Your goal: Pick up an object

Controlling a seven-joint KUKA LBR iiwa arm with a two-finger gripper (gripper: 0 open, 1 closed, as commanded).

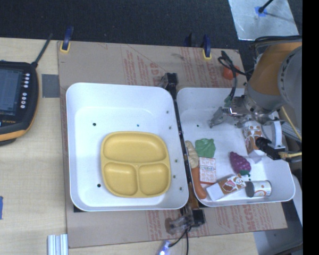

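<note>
My gripper (227, 120) hangs low over the back part of the right bin (202, 97), with its two metal fingers (216, 120) spread open and bare white floor between them. In front of it lie a green soft item (204, 146), a purple bunch of grapes (239, 162), a red-and-white packet (207, 170), a small carton (229, 186) and a can on its side (260, 188). A brown wrapper (252, 136) sits just right of the gripper, under the wrist. Along the bin's left wall rest a tan roll (191, 153) and an orange carrot-like piece (197, 188).
The left bin (85, 102) holds a yellow divided plate (135, 163). A control pendant (8, 100) lies on the bench at far left. Clamps (170, 80) join the bins at the back and the front (189, 220). The grey-and-orange arm (274, 73) covers the right bin's back right corner.
</note>
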